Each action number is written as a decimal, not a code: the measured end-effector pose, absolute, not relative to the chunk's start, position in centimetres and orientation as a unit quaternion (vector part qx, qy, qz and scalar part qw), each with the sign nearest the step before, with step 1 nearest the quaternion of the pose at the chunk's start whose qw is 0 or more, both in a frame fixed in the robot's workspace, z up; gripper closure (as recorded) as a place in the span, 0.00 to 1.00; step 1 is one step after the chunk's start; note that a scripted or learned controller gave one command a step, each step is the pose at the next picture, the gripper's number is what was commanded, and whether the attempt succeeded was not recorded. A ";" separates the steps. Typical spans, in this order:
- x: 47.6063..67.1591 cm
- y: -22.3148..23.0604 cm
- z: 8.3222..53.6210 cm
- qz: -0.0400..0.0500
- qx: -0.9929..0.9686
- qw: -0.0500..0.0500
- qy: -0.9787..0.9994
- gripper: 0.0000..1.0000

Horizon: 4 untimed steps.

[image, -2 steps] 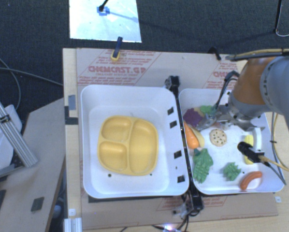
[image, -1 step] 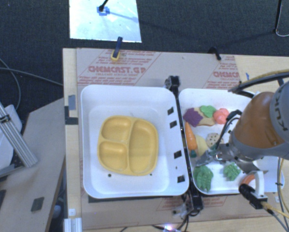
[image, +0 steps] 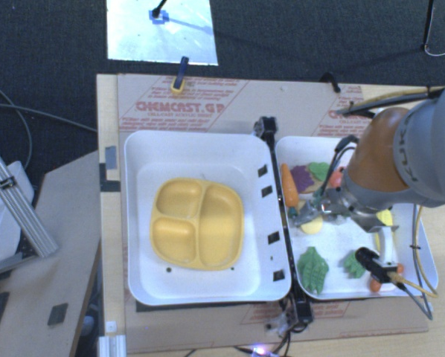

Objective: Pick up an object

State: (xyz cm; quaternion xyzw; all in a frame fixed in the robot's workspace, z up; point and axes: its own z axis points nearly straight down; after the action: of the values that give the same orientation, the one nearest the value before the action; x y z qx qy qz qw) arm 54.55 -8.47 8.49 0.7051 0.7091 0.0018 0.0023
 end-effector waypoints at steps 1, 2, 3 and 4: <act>60.7 -8.3 10.4 0.003 0.705 0.004 0.709 0.00; 55.4 -9.8 8.7 0.003 0.707 0.003 0.707 0.00; 55.8 -10.1 10.1 0.004 0.707 0.009 0.707 1.00; 55.8 -10.1 11.1 0.004 0.707 0.009 0.708 1.00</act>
State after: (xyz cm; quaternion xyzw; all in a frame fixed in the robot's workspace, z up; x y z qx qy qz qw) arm 55.85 -10.10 11.11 0.7066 0.7076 0.0040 0.0094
